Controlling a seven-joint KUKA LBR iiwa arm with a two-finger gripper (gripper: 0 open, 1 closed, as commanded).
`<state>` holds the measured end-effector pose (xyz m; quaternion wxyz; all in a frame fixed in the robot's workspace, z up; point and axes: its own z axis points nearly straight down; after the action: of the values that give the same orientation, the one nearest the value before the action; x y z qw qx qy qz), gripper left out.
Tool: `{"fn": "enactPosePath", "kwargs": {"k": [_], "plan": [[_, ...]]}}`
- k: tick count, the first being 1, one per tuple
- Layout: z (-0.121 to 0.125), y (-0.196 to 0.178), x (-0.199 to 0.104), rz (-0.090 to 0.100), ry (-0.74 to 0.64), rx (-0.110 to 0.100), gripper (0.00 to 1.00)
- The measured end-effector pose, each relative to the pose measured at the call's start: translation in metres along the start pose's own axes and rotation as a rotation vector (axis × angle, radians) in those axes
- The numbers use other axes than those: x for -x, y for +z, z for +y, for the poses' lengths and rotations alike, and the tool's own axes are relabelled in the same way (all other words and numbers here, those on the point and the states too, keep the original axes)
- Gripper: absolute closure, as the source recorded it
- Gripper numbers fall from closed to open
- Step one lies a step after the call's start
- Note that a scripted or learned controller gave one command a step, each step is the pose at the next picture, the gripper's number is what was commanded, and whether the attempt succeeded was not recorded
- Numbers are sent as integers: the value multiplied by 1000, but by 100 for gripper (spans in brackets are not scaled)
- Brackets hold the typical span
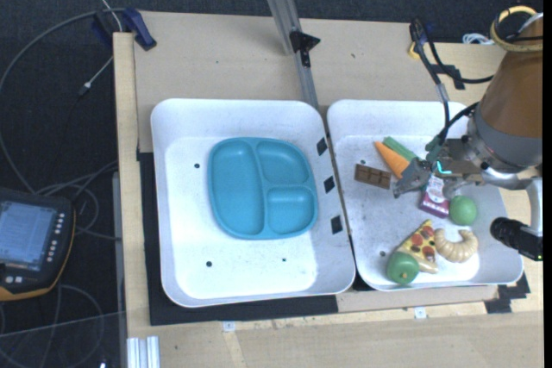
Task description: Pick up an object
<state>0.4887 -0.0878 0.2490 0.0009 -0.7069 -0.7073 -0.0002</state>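
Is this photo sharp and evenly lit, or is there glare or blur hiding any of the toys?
Camera view: lighting is soft and even, with faint shadows under the blue plate and the toys. The white bins look bright but not blown out. The gripper region is a bit soft and cluttered, so its details are hard to read; the carrot and croissant are fairly clear.

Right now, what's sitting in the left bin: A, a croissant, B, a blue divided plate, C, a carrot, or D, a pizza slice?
B: the blue divided plate lies alone in the left bin, while the toy foods sit in the right bin.
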Motion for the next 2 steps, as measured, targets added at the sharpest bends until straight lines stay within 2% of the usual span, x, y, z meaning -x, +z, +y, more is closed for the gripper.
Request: {"fn": "enactPosePath", "kwargs": {"k": [1, 2], "plan": [[-4, 63, 2, 1, 1, -8, 0], [-3, 107, 7, 1, 1, -7, 0]]}}
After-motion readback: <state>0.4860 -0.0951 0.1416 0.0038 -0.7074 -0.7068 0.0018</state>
